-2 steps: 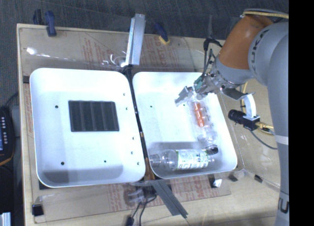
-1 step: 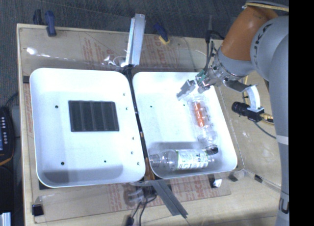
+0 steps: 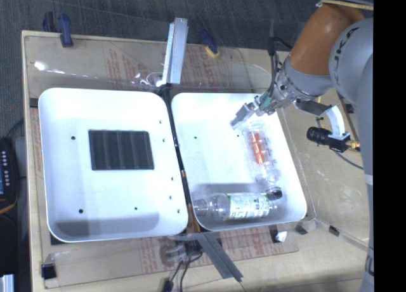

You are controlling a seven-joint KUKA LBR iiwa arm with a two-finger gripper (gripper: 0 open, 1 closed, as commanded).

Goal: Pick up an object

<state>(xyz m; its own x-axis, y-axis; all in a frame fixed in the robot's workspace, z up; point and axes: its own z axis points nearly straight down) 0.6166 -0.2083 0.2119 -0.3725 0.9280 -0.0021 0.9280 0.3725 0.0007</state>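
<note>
A: What's in the two white bins?
B: The left bin (image 3: 63,113) holds one dark ribbed tray (image 3: 120,150). The right bin (image 3: 203,119) holds two clear bottles: one with an orange label (image 3: 260,151), one lying along the near wall (image 3: 235,205).
A: And the claw (image 3: 254,110)?
B: Over the orange-label bottle's top; its grip, I cannot tell.

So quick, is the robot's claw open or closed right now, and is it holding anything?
Gripper: open, holding nothing, above the top end of the clear bottle with the orange label in the right bin.
</note>
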